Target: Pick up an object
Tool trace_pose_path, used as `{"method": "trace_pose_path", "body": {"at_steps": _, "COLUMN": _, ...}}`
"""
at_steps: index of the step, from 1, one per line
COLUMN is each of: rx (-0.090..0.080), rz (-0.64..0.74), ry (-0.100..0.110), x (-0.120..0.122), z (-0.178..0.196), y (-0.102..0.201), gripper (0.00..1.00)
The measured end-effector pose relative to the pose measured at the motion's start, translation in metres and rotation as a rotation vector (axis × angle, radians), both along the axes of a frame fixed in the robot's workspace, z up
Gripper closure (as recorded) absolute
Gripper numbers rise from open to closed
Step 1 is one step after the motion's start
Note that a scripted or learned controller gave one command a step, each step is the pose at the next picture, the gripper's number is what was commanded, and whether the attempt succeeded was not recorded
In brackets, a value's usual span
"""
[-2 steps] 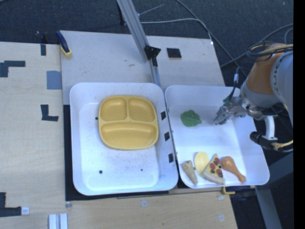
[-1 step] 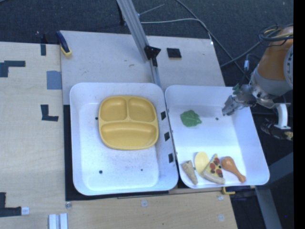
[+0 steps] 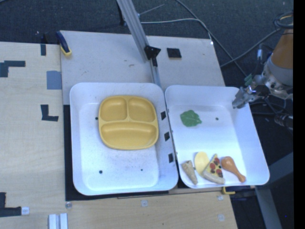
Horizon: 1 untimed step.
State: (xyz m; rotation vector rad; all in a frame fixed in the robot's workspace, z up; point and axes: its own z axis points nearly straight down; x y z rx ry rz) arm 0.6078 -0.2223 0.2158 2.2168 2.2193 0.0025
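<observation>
The right white bin (image 3: 248,128) holds a green leaf-shaped piece (image 3: 190,119) near its upper left. Along its front edge lie a tan wedge (image 3: 189,171), a pale yellow piece (image 3: 201,161), a pizza slice (image 3: 214,170) and a brown drumstick (image 3: 233,168). My gripper (image 3: 240,99) hangs at the bin's far right rim, well away from all of these. Nothing shows between its fingers.
A yellow divided plate (image 3: 128,122) lies in the left white bin (image 3: 83,142). A slanted metal rail (image 3: 136,25) runs down to the gap between the bins. Cables trail over the dark floor at the upper right.
</observation>
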Motion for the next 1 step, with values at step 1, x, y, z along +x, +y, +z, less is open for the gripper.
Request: {"method": "trace_pose_path", "body": {"at_steps": 1, "rx": 0.000, "rz": 0.001, "ry": 0.000, "x": 0.0012, "z": 0.0455, "y": 0.0004, "gripper": 1.00}}
